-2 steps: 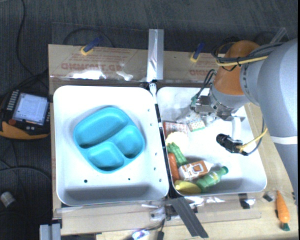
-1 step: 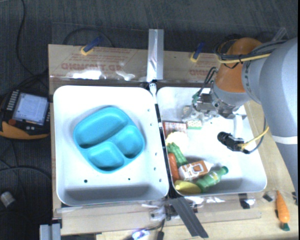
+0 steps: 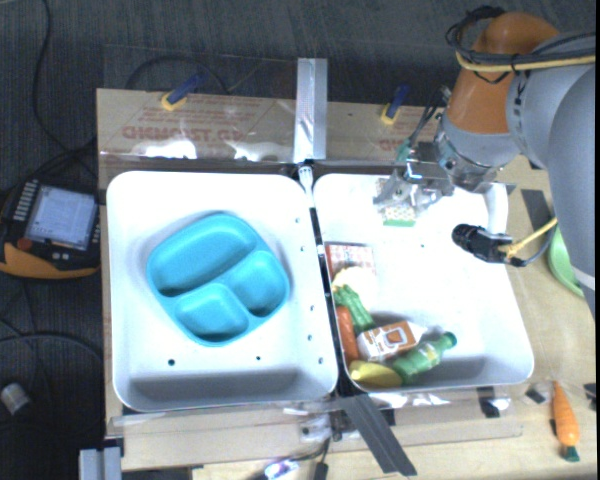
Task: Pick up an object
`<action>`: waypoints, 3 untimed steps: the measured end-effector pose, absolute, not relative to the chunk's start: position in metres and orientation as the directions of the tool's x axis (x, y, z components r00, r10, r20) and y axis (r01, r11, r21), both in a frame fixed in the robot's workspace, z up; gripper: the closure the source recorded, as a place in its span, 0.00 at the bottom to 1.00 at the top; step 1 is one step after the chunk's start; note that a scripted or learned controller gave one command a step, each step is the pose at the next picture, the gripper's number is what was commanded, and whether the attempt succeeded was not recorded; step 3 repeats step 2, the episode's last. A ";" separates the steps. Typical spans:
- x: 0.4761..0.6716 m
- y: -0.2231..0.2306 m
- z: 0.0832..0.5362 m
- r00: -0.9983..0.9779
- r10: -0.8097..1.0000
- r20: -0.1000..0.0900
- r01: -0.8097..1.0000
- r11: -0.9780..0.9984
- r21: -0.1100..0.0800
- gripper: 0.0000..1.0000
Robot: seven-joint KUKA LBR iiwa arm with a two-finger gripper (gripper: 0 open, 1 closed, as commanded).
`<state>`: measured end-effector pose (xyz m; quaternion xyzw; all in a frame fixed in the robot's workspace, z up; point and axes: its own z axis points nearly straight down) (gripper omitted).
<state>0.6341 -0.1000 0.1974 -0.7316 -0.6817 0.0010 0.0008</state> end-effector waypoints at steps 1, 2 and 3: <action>0.579 -0.104 0.120 0.123 0.992 -0.001 0.992 -0.123 -0.005 1.00; 0.536 -0.136 0.251 0.138 0.990 -0.002 0.990 -0.138 -0.004 1.00; 0.536 -0.136 0.251 0.138 0.990 -0.002 0.990 -0.138 -0.004 1.00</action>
